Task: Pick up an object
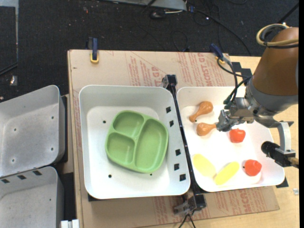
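Camera view: gripper (227,122) low in the right bin (275,177); whether its fingers are apart or together cannot be told. Nothing is visibly held, so the pick is judged outstanding. Count: two drumsticks (205,128) just left of the fingers, two tomatoes (237,136) and two yellow pieces (204,165) below them. One green divided plate (137,141) lies well left.

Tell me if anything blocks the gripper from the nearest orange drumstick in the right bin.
Nothing visible does. The gripper hangs just right of the lower drumstick, with bare bin floor between them. The red tomato sits on the gripper's other side.
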